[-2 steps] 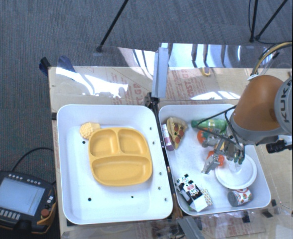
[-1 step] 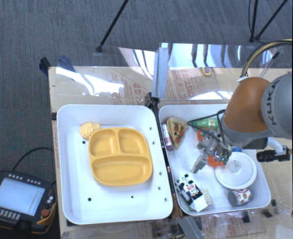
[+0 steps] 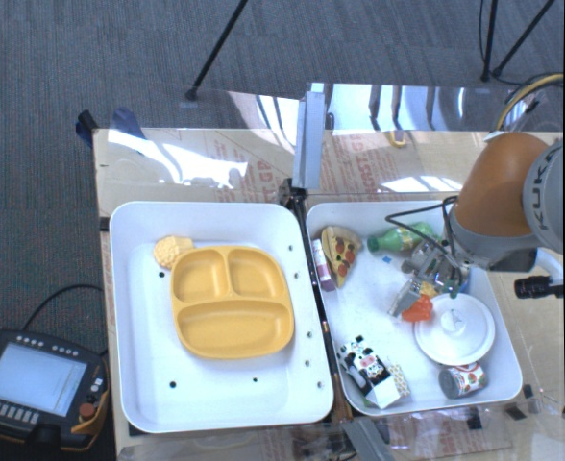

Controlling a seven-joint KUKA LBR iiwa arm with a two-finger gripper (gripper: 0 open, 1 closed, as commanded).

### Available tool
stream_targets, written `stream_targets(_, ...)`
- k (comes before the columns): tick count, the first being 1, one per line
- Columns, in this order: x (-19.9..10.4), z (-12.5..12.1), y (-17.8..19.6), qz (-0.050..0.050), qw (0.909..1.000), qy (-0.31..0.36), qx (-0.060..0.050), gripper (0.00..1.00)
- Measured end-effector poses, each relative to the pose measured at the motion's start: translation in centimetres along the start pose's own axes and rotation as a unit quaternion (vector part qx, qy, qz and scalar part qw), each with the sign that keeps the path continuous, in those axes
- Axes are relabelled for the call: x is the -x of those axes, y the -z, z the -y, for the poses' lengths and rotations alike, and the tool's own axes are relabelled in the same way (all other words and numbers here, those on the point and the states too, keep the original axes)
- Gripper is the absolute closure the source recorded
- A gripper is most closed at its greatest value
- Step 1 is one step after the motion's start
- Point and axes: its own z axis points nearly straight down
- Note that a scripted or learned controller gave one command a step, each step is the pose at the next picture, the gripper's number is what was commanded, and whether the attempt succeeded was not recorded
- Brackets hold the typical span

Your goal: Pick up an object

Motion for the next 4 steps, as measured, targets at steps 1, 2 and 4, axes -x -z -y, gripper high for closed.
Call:
stream_targets(1, -6.1, -1.1, -0.1, -0.002, 0.9999, -0.011, 0.000, 0.00)
stream_targets(2, 0.0, -8.1, 0.0, 0.001, 0.9992, -0.039, 0.000, 0.00)
stream_targets(4, -6.4, -2.3, -0.1, -0.001, 0.9983, -0.057, -0.001, 0.00)
